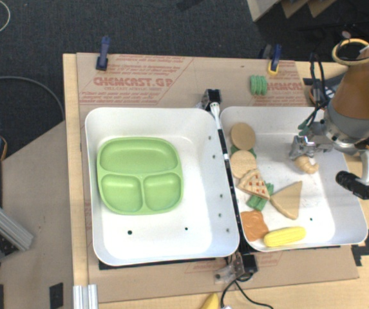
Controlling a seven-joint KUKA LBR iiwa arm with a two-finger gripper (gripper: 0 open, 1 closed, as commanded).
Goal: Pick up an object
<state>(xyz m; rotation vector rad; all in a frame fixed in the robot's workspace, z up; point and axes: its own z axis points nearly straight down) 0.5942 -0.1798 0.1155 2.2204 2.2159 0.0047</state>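
Note:
My gripper (304, 150) is low over the right part of the right bin (339, 234), reaching in from the right. A small tan lump (308, 165) lies on the bin floor right at its tip; whether it is touched I cannot tell. To the left lie two round tan discs (243, 136), a pizza slice (255, 184), a green piece (257, 202), a tan wedge (288, 199), an orange piece (254, 224) and a yellow corn cob (284, 236).
The left bin (100, 237) holds a green divided plate (140, 174). A green ridged toy (258, 85) lies on the cardboard behind the right bin. Blue clamps (102, 53) stand at the bench's back edge. A black rail (221, 153) divides the bins.

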